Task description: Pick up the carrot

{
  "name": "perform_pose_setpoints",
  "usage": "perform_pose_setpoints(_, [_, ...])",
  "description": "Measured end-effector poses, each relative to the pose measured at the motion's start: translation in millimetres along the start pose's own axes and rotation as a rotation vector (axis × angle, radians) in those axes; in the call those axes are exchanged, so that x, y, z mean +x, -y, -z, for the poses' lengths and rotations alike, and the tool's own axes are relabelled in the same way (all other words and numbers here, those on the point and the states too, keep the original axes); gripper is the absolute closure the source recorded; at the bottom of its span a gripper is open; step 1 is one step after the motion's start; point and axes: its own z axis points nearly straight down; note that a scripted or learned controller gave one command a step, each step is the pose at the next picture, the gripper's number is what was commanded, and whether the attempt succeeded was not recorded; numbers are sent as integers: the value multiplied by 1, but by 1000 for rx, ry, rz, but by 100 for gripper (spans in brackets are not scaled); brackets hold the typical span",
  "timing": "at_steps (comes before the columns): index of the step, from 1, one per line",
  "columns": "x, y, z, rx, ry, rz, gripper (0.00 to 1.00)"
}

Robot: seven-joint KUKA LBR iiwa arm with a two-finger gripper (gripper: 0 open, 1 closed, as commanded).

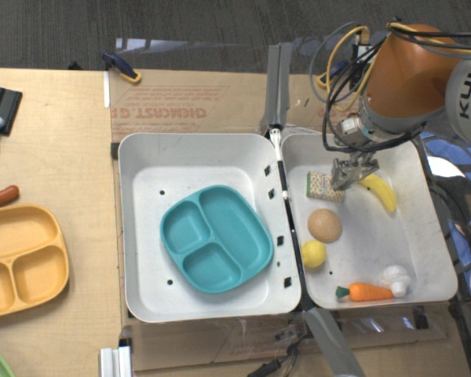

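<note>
- Carrot point(366, 291): small, orange, with a green stub at its left end, lying flat and roughly level along the near edge of the right bin point(424, 289). A white lumpy object point(396, 278) sits just at its right end, touching or nearly so.
- Gripper point(352, 170): hanging over the far part of the right bin, well apart from the carrot; cannot tell how it is set, the tips blur together against the bin floor.
- Just beside the gripper: a speckled, pale sponge-like block point(323, 186) to its left and a banana point(378, 192) to its right, tilted down toward the right.
- Nearer the middle of the bin: a tan egg-shaped object point(324, 225), and a yellow lemon point(314, 254) just below it by the left wall.
- Left bin point(141, 210): holds a teal divided plate point(215, 238) with three compartments, set at a tilt.
- Bench to the left: an orange divided tray point(20, 261), with a sausage point(0, 197) above it.
</note>
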Motion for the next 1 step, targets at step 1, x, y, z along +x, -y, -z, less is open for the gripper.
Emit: perform_pose_setpoints(1, [50, 1, 92, 5, 0, -142, 100])
